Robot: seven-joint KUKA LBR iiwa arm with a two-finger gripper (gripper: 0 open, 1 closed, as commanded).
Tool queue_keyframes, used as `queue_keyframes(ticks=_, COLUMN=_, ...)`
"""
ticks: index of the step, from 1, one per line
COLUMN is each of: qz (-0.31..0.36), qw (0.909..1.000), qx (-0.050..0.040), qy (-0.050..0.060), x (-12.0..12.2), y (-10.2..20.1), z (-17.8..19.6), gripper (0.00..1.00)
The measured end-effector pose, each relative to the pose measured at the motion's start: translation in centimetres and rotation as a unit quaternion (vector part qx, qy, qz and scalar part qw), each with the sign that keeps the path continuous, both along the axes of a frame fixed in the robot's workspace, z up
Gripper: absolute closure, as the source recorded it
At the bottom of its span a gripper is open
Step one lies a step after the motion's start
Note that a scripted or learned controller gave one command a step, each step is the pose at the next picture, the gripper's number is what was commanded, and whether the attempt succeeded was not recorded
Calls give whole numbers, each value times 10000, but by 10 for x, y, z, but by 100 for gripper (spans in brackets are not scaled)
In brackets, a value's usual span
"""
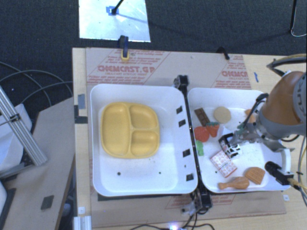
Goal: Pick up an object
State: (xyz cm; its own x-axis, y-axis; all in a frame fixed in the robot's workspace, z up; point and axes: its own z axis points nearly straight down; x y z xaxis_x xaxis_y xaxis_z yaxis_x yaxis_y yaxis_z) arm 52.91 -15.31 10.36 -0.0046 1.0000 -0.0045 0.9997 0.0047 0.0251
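My gripper (230, 145) hangs low over the middle of the right bin (240, 96), reaching in from the right. Just below it lies a pink checkered wafer (223, 162). To its left sit a red tomato-like piece (202, 134) and a small green piece (199, 148). A brown chocolate bar (200, 115) and a round beige cookie (222, 114) lie at the back of the bin. A drumstick (234, 183) and an orange pastry (254, 175) lie along the front. I see nothing lifted off the bin floor.
The left bin (144, 176) holds a yellow divided plate (130, 129). A black-clipped divider (188, 133) separates the two bins. The arm's orange band (288, 99) and grey wrist cover the right bin's right side.
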Motion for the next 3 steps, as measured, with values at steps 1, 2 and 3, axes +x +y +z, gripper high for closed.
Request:
queue_keyframes(ticks=1, qz=-13, qw=10000, qx=19, qy=-35, x=-16, y=26, z=0, gripper=100)
queue_keyframes(ticks=2, qz=-10, qw=10000, qx=12, qy=-39, x=-16, y=27, z=0, gripper=100)
queue_keyframes(ticks=3, qz=-9, qw=10000, qx=13, qy=-39, x=-16, y=27, z=0, gripper=100)
